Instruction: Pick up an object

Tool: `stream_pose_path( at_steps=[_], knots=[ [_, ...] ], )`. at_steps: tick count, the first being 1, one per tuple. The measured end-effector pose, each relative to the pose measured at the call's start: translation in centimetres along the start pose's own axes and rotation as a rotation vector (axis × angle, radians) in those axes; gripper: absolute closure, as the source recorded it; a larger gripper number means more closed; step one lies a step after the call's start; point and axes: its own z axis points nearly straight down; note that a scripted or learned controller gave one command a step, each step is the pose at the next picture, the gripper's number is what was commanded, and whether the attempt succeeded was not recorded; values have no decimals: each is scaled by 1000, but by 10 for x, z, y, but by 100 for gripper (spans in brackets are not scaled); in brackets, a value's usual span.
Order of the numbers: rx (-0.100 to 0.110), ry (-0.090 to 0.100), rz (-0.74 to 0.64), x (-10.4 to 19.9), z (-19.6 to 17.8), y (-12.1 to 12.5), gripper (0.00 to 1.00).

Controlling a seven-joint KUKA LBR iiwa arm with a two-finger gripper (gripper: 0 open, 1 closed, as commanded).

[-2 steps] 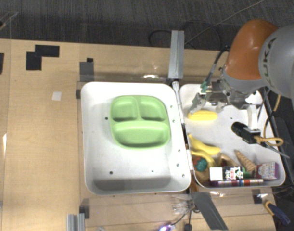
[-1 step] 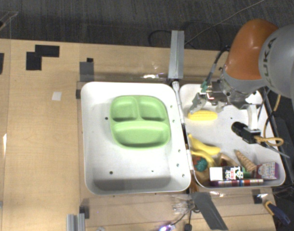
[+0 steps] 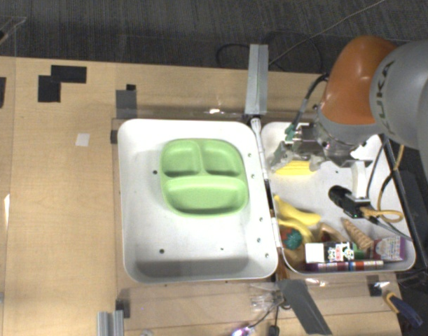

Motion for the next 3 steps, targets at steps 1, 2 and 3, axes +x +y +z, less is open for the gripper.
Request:
stream_pose_path(
  at_steps=[1, 2, 3],
  knots=[
    [-1, -2, 33, -76, 46, 28, 0],
    [1, 0, 184, -67, 52, 12, 0],
    [-9, -1, 82, -64, 95, 19, 0]
  ],
)
